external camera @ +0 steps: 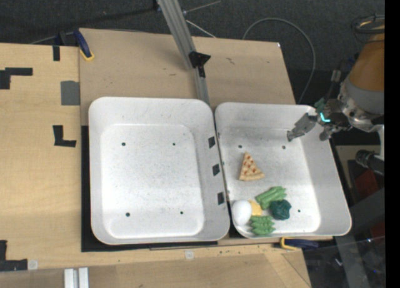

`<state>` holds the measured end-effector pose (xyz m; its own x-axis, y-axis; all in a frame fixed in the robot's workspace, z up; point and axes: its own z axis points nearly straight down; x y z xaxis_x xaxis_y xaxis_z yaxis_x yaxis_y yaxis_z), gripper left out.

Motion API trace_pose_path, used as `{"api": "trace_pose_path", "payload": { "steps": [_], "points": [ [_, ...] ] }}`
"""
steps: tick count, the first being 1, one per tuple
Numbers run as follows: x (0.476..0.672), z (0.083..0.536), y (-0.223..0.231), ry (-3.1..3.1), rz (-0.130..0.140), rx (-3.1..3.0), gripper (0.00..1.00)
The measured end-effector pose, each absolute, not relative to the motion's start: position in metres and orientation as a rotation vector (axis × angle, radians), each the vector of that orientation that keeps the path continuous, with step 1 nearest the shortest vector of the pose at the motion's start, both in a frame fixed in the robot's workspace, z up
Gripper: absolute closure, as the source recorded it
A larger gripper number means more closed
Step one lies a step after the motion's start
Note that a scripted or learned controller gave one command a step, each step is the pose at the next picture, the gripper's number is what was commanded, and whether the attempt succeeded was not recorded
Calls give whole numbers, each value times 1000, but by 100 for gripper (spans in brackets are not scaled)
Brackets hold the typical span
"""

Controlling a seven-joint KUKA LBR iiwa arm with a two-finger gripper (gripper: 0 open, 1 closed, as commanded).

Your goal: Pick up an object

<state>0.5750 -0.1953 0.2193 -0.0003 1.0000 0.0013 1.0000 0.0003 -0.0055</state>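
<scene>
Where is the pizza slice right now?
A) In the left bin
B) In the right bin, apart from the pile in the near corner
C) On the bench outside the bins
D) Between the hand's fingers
B: the pizza slice lies alone on the right bin's floor, up from the cluster of items in the near corner.

Two white bins (153, 109); five small toy foods (250, 168).

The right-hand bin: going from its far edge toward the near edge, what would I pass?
Gripper → pizza slice → green leafy piece → white egg → green piece by the near rim.
</scene>
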Motion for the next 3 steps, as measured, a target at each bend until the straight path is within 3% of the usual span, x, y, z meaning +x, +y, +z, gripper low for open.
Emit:
{"api": "trace_pose_path", "payload": {
  "steps": [1, 3],
  "points": [
    [576, 222, -195, -2223, 2, -2219, 0],
    [581, 99, -201, -2218, 8, -2217, 0]
  ]
}}
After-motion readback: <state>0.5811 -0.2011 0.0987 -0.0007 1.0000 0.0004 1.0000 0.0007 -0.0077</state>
